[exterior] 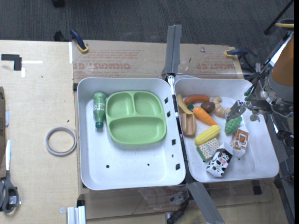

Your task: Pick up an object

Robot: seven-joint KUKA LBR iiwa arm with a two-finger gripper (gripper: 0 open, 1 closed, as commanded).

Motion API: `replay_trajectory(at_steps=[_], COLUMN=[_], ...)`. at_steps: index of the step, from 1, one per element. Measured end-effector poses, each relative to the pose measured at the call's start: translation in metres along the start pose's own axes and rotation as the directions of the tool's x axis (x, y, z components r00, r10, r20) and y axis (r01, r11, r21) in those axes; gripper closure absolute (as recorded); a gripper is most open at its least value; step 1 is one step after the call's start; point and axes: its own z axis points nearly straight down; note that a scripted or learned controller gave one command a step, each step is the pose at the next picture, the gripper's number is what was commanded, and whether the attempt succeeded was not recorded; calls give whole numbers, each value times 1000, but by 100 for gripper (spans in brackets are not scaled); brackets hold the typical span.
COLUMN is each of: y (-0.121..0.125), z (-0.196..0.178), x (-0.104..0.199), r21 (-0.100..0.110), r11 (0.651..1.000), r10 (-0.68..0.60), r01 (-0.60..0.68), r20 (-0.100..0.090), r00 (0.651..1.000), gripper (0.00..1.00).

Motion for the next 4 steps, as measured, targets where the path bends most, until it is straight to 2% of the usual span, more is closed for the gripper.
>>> replay_trajectory(at_steps=[1, 2, 3, 4], y=[3, 61, 43, 42], z=[59, 102, 122, 116], x=[-55, -60, -4, -5], r21=[-1, -13, -4, -1], r11=[996, 994, 999, 999], r10=[-90, -106, -45, -43], r01=[90, 106, 45, 43], r20=[0, 0, 1, 0], r00=[996, 994, 999, 999], gripper=[0, 0, 0, 100])
